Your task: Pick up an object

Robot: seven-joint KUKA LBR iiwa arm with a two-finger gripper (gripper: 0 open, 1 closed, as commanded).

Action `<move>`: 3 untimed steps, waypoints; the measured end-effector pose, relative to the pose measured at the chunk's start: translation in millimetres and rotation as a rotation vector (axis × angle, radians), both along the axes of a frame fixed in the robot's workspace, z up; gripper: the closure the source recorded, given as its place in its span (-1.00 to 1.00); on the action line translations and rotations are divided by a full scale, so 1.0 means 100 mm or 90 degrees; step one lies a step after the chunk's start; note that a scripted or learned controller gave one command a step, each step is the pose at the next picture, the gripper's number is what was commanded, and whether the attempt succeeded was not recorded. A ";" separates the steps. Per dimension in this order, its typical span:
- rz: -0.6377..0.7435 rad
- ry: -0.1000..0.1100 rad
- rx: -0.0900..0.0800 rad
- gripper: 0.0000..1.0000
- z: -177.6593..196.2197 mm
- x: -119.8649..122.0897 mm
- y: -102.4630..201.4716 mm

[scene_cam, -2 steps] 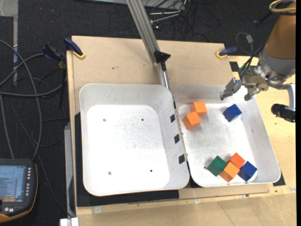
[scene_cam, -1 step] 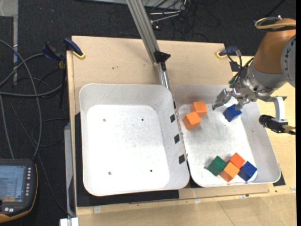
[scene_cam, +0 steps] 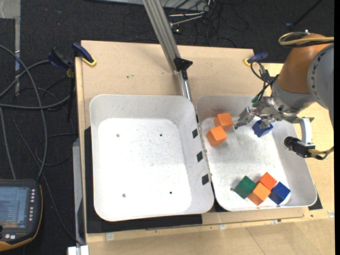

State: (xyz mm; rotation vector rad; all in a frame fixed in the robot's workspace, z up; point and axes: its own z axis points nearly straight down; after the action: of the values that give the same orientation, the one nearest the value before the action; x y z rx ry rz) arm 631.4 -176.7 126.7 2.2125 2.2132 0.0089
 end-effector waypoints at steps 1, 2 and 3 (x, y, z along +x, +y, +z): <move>0.000 -0.001 0.000 1.00 0.09 0.01 0.00; 0.001 0.004 0.002 1.00 0.54 0.02 0.05; 0.002 0.003 0.001 1.00 1.11 -0.04 0.12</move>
State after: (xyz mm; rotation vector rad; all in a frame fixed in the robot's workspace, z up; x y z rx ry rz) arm 627.1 -164.9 237.4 2.2128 2.2200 0.0062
